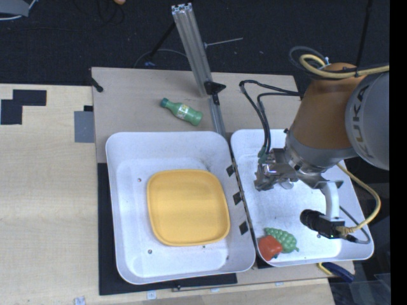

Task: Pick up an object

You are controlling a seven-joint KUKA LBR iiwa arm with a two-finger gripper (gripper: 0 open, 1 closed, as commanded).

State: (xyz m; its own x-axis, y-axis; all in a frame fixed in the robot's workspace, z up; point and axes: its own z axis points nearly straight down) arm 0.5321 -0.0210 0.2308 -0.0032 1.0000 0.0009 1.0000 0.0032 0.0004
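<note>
- Right now I see my pincer (272, 175) low over the right bin (251, 146), toward that bin's left side and about halfway along it.
- From this slanted top view the metal parts at the tip blur together, so I cannot tell how the pincer is set, and I see nothing caught in it.
- Above the pincer, the arm (343, 116) comes in from the right, with its orange band and grey shell covering much of the right bin's far half.
- Dark cables (257, 103) loop from the wrist up over the far rim of the right bin; a yellow hose curls at the top of the arm.
- A black fitting (318, 224) on a white bracket hangs below the wrist over the right bin's near half.
- Near the front left corner of the right bin lie a red toy (269, 248) and a green knobbly toy (283, 238), touching each other, well apart from the pincer.
- In the left bin (121, 151) a yellow plate (187, 206) with rounded corners lies flat, near the middle.
- Black clips (236, 197) sit along the seam where the two bins meet.
- Behind the left bin, on the bare bench (127, 100), a small green bottle (181, 112) lies on its side.
- A slim metal rail (194, 46) slants up from the bench beyond the bins.
</note>
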